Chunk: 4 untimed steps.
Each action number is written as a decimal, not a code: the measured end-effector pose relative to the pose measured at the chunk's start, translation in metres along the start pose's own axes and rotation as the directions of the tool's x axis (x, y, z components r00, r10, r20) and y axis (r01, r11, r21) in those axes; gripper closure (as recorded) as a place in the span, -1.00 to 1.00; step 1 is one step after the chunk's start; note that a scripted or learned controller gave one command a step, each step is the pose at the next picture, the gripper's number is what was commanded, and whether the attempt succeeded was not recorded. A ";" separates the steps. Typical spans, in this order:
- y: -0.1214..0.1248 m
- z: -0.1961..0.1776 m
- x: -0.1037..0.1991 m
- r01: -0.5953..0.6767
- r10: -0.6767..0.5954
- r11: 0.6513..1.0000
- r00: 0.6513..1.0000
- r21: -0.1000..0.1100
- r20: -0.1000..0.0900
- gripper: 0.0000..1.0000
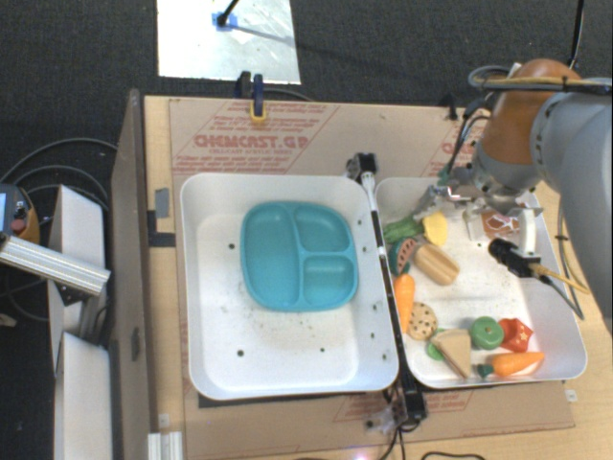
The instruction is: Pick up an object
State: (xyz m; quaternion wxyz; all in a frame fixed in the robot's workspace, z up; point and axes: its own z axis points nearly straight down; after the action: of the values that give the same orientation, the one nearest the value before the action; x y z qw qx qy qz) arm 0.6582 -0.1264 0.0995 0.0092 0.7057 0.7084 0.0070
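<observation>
My gripper (482, 215) hangs low over the back part of the right bin (560, 305), under the grey wrist with its orange band. A small red and white piece (499, 224) lies right beside it. Just left of the gripper are a yellow toy (436, 228), a green vegetable (402, 228), a watermelon slice (407, 253) and a tan roll (437, 265). Nothing is visibly held.
Toward the front of the right bin lie an orange carrot (404, 300), a cookie (420, 321), a tan wedge (456, 353), a green round piece (486, 332), a red pepper (516, 333) and another carrot (517, 362). The left bin (206, 286) bears a teal divided plate (298, 256).
</observation>
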 end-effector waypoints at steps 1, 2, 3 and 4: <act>0.016 -0.144 -0.087 -0.007 0.007 1.000 1.000 0.002 0.008 -1.00; -0.005 -0.055 -0.031 0.003 -0.003 1.000 1.000 0.028 -0.007 -1.00; -0.011 -0.010 0.034 0.006 -0.006 1.000 1.000 0.025 -0.007 -1.00; 0.013 -0.046 -0.020 -0.005 0.005 1.000 1.000 0.015 0.000 -1.00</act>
State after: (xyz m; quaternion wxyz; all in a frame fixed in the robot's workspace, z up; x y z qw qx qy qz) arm 0.6702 -0.1458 0.1462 0.0039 0.7075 0.7067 0.0014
